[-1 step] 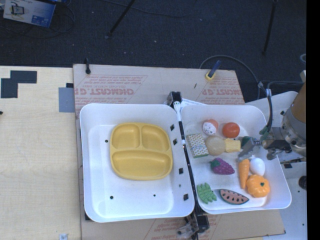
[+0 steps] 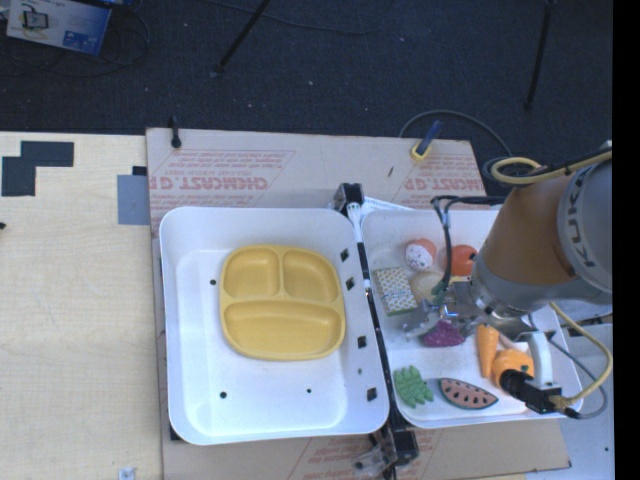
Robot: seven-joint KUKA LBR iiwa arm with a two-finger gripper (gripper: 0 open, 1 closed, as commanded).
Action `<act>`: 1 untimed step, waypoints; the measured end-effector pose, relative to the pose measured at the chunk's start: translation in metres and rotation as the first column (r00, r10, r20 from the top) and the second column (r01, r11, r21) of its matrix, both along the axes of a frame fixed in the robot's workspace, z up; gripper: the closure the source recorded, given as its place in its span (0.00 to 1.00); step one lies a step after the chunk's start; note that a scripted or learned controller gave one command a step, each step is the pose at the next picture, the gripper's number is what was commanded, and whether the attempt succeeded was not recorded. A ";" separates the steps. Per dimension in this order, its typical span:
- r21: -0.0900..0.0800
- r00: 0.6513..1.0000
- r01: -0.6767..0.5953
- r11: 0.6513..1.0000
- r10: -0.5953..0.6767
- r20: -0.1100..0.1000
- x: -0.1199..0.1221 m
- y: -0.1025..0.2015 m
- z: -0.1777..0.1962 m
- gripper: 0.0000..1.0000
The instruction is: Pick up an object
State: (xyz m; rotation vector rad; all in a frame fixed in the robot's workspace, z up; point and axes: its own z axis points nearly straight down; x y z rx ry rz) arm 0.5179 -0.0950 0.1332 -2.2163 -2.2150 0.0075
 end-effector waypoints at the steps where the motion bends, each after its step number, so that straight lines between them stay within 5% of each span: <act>1: 0.000 1.000 -0.001 1.000 0.001 0.004 0.057 -0.019 -0.046 0.00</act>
